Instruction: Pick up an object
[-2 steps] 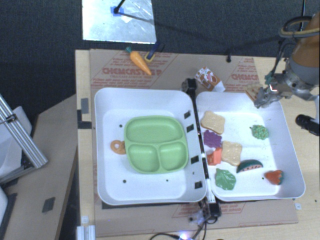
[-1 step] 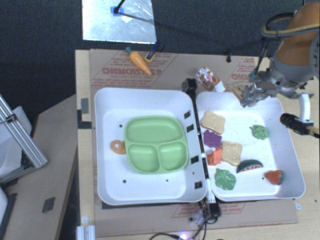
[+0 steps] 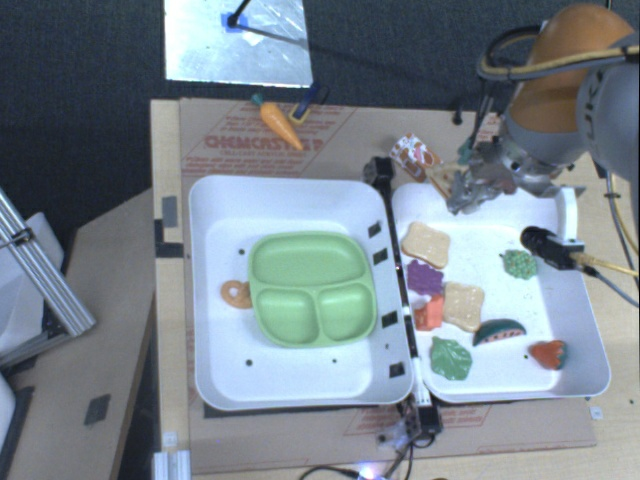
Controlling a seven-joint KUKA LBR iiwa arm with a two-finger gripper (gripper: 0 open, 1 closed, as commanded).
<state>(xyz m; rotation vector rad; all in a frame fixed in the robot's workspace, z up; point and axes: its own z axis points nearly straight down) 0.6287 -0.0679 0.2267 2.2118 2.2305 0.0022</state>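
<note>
- Camera view: my end effector (image 3: pixel 468 200) hangs low over the far edge of the right bin (image 3: pixel 585 363). I cannot tell whether it is apart or together, and nothing shows clamped in it.
- Just beside it, toward the bins' divider, lies a red-and-white wrapped piece (image 3: pixel 411 154) on the bin's rim, the nearest candidate to pick.
- Nearer the camera from it sit toast slices (image 3: pixel 425 244) and (image 3: pixel 463 305), a purple piece (image 3: pixel 424 278), green leaves (image 3: pixel 450 358) and (image 3: pixel 519 263), a watermelon slice (image 3: pixel 497 332) and a strawberry (image 3: pixel 548 352), scattered loosely, so each leaves room for a grasp.
- Well to its far side, the left bin (image 3: pixel 215 228) holds a green tray (image 3: pixel 305 288); a carrot (image 3: pixel 280 125) lies on the table (image 3: pixel 115 258) outside the bins.
</note>
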